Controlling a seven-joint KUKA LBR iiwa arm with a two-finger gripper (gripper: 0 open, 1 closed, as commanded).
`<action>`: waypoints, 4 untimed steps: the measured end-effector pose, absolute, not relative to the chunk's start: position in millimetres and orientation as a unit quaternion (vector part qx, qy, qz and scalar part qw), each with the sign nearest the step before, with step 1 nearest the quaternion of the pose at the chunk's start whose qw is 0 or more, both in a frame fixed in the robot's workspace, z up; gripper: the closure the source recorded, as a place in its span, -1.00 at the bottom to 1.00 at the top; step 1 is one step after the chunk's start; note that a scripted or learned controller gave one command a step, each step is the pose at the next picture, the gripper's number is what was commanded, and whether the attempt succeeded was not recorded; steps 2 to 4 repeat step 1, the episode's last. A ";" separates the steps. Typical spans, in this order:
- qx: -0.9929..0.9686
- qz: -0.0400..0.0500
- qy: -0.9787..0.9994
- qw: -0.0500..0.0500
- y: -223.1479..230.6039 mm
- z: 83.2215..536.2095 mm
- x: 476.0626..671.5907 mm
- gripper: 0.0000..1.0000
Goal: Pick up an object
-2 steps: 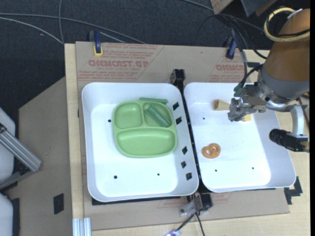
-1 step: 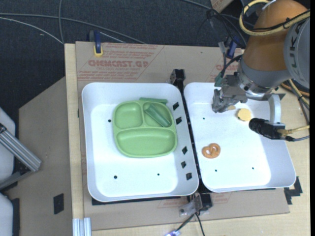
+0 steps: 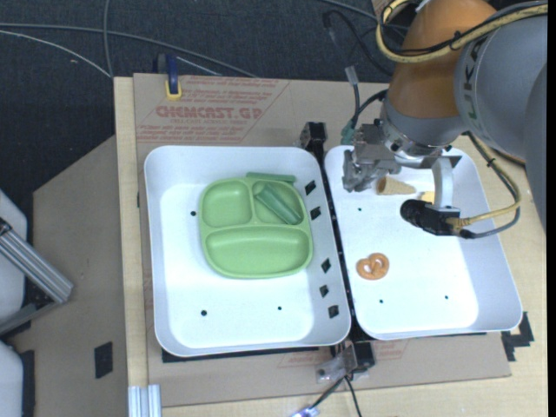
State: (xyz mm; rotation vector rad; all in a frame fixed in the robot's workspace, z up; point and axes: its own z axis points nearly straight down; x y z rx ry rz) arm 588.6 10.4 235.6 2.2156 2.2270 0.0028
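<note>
I see the claw, jaw state unreadable, by the right bin's far-left corner; wedge lies just right, toward centre.

The bench is carrying a brown cardboard sheet printed with red lettering. Two shallow white bins are sitting on it side by side, touching along their inner edges: the left bin and the right bin.
</note>
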 end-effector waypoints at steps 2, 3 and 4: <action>0.706 0.001 0.709 0.001 52.5 237.2 607.9 1.00; 0.706 0.001 0.709 0.001 52.5 237.2 607.9 1.00; 0.706 0.001 0.709 0.001 52.5 237.2 607.9 1.00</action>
